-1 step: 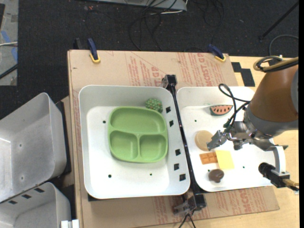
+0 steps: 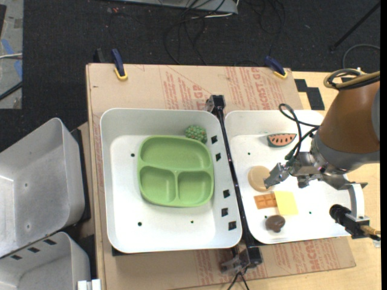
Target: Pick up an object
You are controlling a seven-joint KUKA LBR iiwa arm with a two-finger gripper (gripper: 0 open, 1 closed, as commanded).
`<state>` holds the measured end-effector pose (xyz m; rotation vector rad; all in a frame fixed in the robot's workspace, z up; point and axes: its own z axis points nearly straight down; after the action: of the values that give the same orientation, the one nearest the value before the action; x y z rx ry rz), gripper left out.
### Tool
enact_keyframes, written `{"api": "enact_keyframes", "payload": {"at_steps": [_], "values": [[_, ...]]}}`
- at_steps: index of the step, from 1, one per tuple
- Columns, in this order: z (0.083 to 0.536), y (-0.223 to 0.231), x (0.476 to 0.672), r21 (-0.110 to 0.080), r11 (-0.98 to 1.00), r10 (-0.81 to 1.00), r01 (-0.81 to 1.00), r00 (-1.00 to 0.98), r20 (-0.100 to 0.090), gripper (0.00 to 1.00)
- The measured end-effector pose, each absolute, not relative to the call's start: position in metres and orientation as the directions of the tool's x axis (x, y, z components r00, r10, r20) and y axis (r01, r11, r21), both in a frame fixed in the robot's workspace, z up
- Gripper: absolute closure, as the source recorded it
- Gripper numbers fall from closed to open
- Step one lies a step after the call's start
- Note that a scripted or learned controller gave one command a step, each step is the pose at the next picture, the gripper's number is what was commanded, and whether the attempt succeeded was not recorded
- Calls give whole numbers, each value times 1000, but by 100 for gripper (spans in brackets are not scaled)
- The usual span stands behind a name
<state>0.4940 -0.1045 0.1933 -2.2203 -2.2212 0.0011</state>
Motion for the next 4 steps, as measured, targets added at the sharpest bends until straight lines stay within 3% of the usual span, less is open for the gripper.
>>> {"api": "enact_keyframes", "payload": {"at_steps": [1, 2, 3, 4], "values": [[130, -107, 491, -6, -2, 1000, 1000, 2, 2, 0], [93, -108, 492, 4, -4, 1000, 1000, 4, -4, 0], [107, -106, 496, 14, -3, 1000, 1000, 3, -1, 100], [171, -107, 497, 6, 3, 1000, 1000, -3, -2, 100]]}}
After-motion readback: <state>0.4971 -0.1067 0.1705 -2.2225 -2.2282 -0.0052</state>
